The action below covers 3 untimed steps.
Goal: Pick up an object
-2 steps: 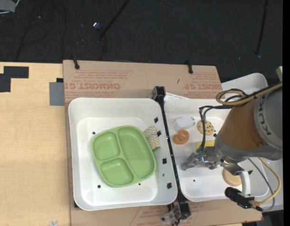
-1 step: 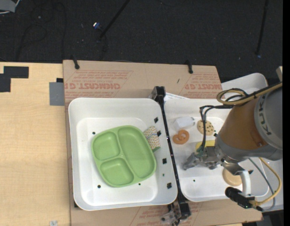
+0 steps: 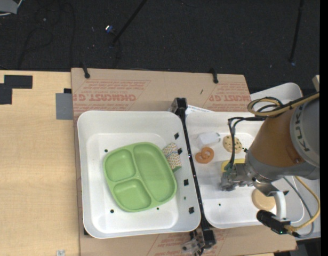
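Grey metal of the gripper [image 3: 228,182] hangs low over the right bin [image 3: 222,217], just beside a small yellow-green object [image 3: 226,166]; whether it grips anything cannot be told. Farther back in that bin lie an orange ring [image 3: 205,155] and a speckled cookie [image 3: 232,143]. A green divided plate [image 3: 140,176] sits in the left bin [image 3: 92,143], a patterned cloth [image 3: 173,154] at its far edge.

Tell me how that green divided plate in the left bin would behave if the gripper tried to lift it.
The green divided plate looks like moulded plastic, so probably stiff and light for its size. It lies flat and wide, so the gripper would likely need a rim grasp. Gripped at one edge, it may tilt or slip, since the surface looks smooth.
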Each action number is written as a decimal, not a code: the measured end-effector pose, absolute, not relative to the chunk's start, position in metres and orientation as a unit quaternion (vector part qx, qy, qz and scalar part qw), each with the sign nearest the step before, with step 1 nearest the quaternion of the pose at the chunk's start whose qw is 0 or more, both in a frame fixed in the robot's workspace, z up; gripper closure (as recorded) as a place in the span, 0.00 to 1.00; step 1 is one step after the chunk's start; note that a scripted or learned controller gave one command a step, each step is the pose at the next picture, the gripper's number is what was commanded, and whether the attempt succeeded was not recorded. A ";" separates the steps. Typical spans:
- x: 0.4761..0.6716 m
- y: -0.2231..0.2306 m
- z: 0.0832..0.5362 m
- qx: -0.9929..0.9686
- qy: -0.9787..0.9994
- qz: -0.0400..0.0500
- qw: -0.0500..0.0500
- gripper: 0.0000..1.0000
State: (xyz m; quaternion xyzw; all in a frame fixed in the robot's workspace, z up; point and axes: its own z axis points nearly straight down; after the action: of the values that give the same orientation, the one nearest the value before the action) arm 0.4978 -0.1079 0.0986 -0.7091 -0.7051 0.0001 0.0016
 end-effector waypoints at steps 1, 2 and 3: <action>0.494 -0.108 0.141 -0.707 -0.707 0.000 0.000 1.00; 0.499 -0.109 0.203 -0.707 -0.708 -0.001 -0.001 1.00; 0.500 -0.110 0.234 -0.707 -0.708 0.000 0.000 1.00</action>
State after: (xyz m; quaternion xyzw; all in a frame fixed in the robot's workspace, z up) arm 0.4996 -0.1101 0.2336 -0.7067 -0.7075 -0.0003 -0.0002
